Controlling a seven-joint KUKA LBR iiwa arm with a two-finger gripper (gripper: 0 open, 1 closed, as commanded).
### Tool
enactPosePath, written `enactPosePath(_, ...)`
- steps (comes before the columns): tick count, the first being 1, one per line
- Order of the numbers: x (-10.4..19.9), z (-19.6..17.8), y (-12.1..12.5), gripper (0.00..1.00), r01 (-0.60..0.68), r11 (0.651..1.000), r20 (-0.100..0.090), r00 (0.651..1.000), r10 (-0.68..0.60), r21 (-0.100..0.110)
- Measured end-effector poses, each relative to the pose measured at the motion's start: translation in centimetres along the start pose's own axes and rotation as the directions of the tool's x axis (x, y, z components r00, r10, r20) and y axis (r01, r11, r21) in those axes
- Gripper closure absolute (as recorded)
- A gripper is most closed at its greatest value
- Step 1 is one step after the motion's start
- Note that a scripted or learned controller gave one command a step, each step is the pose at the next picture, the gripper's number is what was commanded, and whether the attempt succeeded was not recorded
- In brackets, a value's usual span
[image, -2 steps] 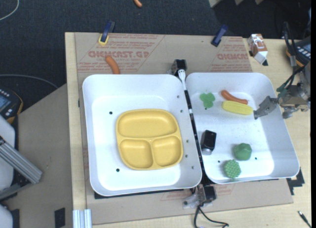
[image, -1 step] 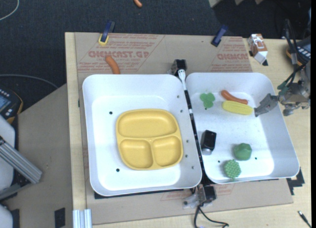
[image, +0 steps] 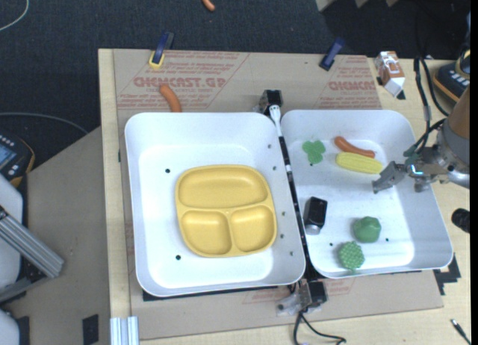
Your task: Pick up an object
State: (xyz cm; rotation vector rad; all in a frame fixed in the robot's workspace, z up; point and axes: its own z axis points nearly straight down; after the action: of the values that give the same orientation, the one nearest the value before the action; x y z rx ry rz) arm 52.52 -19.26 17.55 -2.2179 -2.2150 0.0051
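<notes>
From my seat at the remote station I see the left bin (image: 142,187) holding a yellow divided tray (image: 224,209), lying flat with its single wide compartment toward 12 o'clock and its two smaller ones toward 6. At 11 o'clock from that bin a small orange sausage (image: 171,98) lies on the brown board (image: 224,75), and another orange piece (image: 208,0) sits well apart on the dark carpet (image: 89,7) beyond.

Between the bins runs a black seam; just right of it, in the right bin (image: 426,250), a black block (image: 315,212) lies with its long axis roughly 12 to 6. At 12 o'clock from it is a green leafy piece (image: 314,150). Further right the toy corn cob (image: 358,163) lies with its long axis running 10 to 4 o'clock, a red sausage (image: 354,146) just beside it on the far side, parallel. Toward 6 o'clock sit a green rounded piece (image: 366,228) and a green knobbly ball (image: 351,255), near each other.

The gripper (image: 390,179) hangs at 3 o'clock in this bin, just right of the corn, its tips pointing toward 9. I cannot tell how its fingers stand: they are small and blurred, and nothing is visibly between them. The arm is cut off at the right edge
</notes>
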Motion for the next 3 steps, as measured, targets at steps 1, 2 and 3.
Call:
enactPosePath(1,0.2,5.0,0.9,0.00,0.002,1.000,-0.001,1.000,-0.002,-0.001)
enactPosePath(2,0.3,9.4,0.8,0.00,0.001,1.000,0.000,1.000,-0.001,-0.001)
enactPosePath(3,0.2,8.0,1.0,1.00,0.000,1.000,0.003,1.000,0.000,-0.008)
